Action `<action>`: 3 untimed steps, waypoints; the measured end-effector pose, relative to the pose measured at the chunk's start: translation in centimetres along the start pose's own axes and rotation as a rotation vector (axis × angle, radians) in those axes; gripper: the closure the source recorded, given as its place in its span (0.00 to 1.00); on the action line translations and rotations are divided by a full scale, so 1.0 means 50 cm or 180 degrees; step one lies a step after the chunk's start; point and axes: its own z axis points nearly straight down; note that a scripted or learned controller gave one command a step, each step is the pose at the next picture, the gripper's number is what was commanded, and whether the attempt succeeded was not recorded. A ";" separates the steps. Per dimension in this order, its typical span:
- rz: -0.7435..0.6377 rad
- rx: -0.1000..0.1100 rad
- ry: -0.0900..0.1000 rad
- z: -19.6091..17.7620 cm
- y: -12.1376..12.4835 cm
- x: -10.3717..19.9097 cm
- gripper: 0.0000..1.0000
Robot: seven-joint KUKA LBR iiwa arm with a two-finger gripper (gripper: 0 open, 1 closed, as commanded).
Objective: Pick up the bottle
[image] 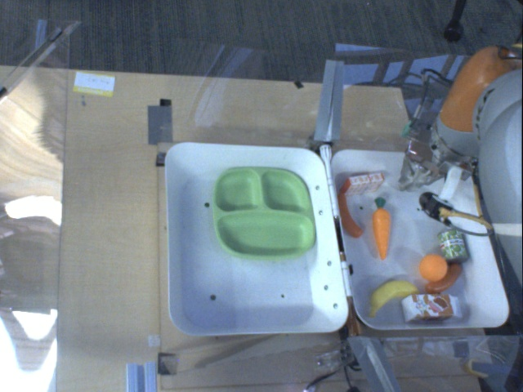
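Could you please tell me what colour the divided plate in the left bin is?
Light green; the plate shows best in the camera view.

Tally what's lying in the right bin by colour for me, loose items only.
Orange: 2, carrot and round orange fruit
Red: 2, sausage and one under the orange fruit
Yellow: 1, banana
White and red packets: 2
Green-labelled can: 1
Total: 8
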 end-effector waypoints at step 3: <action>-0.0196 -0.0060 0.0014 -0.001 -0.031 0.004 1.00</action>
